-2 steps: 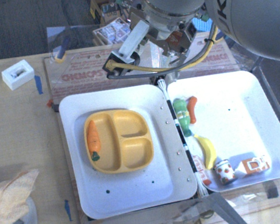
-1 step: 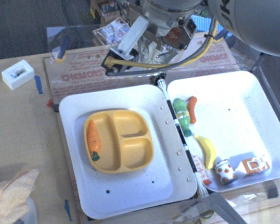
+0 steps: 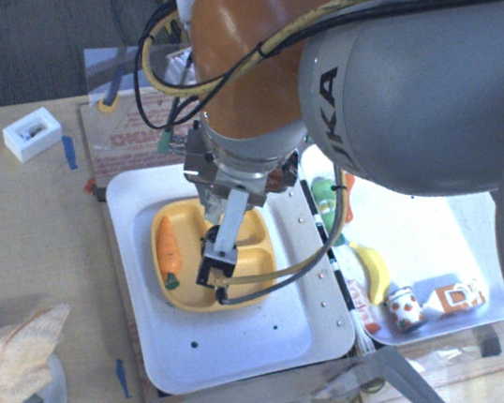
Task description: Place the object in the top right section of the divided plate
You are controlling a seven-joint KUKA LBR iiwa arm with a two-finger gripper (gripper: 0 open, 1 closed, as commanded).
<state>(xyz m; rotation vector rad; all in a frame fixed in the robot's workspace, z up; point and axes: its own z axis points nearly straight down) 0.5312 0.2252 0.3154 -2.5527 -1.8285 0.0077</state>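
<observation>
A yellow divided plate (image 3: 188, 297) lies in the left white bin (image 3: 237, 345). An orange carrot (image 3: 167, 250) with a green tip rests lengthwise in the plate's long left section. The arm's big orange and grey wrist hangs over the plate's upper right part and hides that section. My gripper (image 3: 242, 186) sits beneath the wrist, just above the plate's far right corner. A small reddish-brown patch (image 3: 279, 180) shows beside it; I cannot tell what it is.
The right bin (image 3: 429, 243) holds a banana (image 3: 373, 271), a green object (image 3: 327, 195), a small red-and-white jar (image 3: 404, 307) and an orange-white carton (image 3: 457, 298). A cardboard box (image 3: 132, 134) lies behind the left bin, a cloth (image 3: 15, 352) at the lower left.
</observation>
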